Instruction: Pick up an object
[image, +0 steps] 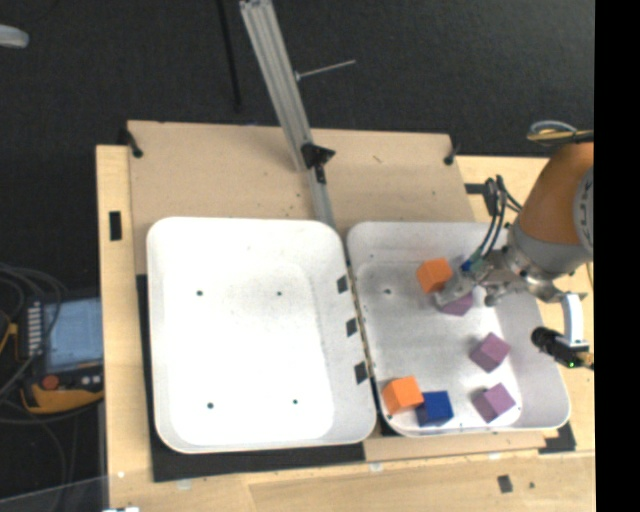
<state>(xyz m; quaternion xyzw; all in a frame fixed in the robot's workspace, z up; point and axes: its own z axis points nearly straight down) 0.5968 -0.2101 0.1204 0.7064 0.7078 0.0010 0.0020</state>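
- A light wooden bench (260, 175) carries everything, seen from above at a slant.
- The left white bin (250, 330) lies well away from the jaws, on their far side across the divide between the two bins.
- The right white bin (400, 260) sits directly under the jaws and contains all the blocks.
- The grey arm (555, 215), with its orange band, reaches in from the right edge and ends low over the upper middle of the right bin.
- The gripper (468, 282) is down among the blocks. Whether its jaws are released or clenched cannot be told; its dark body covers them.
- A purple block (456, 303) lies right at the jaws, partly hidden beneath them. This looks like the target.
- An orange block (434, 275) sits just beside the jaws, touching or nearly touching that purple block.
- A second purple block (490, 352) rests near the jaws, toward the bin's front.
- A third purple block (493, 401), a blue block (435, 408) and another orange block (402, 393) lie well apart from the jaws along the front rim.
- Handling judgement: the blocks look small, light and stiff, probably foam or wood, not fragile. Closing on two opposite flat faces should hold best; a corner grip may let the block twist out, and the neighbouring orange block could get in a finger's way.
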